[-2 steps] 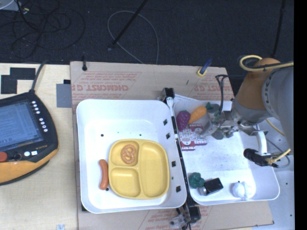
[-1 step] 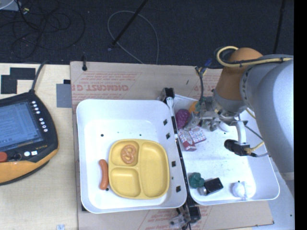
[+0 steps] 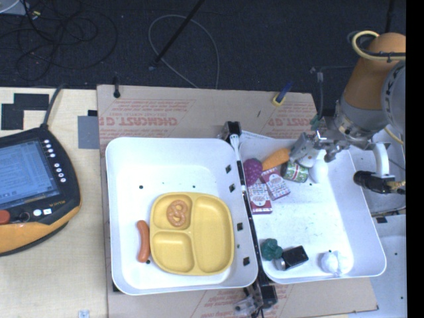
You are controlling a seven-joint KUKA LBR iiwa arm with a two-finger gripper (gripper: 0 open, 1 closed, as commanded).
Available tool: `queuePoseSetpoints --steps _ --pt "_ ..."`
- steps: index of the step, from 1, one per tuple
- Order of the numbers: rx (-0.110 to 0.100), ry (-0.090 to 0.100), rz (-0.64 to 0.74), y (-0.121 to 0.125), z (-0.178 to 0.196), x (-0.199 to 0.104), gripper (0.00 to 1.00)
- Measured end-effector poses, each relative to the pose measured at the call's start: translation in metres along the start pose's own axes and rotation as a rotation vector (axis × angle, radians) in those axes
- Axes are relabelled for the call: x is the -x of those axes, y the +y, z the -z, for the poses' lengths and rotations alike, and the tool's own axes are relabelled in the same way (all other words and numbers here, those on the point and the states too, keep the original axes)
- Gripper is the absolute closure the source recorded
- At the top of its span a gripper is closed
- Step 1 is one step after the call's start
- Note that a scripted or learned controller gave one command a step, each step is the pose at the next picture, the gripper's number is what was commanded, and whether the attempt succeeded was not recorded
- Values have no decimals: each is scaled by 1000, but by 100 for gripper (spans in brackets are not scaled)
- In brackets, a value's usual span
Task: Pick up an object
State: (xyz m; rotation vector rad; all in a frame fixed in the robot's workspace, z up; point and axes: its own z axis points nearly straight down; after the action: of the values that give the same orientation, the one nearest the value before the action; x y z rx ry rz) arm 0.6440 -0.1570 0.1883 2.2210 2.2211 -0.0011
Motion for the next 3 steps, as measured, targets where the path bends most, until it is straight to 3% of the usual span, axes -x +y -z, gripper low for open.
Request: queuePoseSetpoints --steps 1,2,3 --pt "7 -4 1 2 -72 -25 0" --pt "-5 2 -1 -54 -101 -66 0" --pt "-3 2 0 -7 -101 -69 0"
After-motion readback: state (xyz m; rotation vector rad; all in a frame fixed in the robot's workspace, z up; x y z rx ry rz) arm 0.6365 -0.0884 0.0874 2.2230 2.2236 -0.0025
